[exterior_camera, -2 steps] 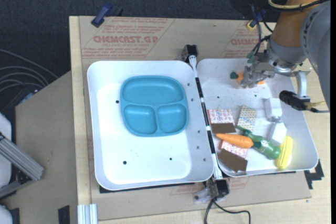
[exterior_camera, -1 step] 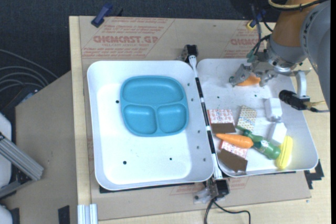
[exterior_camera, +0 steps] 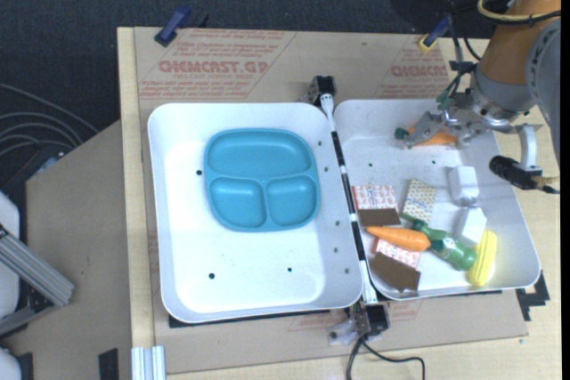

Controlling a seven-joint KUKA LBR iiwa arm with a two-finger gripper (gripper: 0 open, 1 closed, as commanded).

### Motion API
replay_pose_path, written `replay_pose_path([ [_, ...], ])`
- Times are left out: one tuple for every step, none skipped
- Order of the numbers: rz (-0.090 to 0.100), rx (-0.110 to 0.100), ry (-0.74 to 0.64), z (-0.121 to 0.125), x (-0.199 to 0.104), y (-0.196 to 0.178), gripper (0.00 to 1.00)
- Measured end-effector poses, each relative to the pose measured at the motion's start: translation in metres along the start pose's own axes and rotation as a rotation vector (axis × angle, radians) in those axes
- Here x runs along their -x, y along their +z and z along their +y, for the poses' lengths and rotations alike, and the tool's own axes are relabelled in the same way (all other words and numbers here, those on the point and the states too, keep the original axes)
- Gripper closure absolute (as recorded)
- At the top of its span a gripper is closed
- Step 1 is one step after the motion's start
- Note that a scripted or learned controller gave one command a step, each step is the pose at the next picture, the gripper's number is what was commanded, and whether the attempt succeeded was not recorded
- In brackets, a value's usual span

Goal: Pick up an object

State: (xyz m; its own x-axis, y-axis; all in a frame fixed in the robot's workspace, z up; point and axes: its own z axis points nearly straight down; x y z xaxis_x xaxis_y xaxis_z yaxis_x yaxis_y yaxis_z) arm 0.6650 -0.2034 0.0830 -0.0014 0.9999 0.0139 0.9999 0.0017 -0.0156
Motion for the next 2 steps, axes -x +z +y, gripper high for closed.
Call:
replay_pose_path([
  [0.006, -0.005, -0.002, 0.0, -0.004, -0.01, 1.0],
  [-0.013, 0.016, 0.0, -0.096, -0.081, -0.136, 1.0],
])
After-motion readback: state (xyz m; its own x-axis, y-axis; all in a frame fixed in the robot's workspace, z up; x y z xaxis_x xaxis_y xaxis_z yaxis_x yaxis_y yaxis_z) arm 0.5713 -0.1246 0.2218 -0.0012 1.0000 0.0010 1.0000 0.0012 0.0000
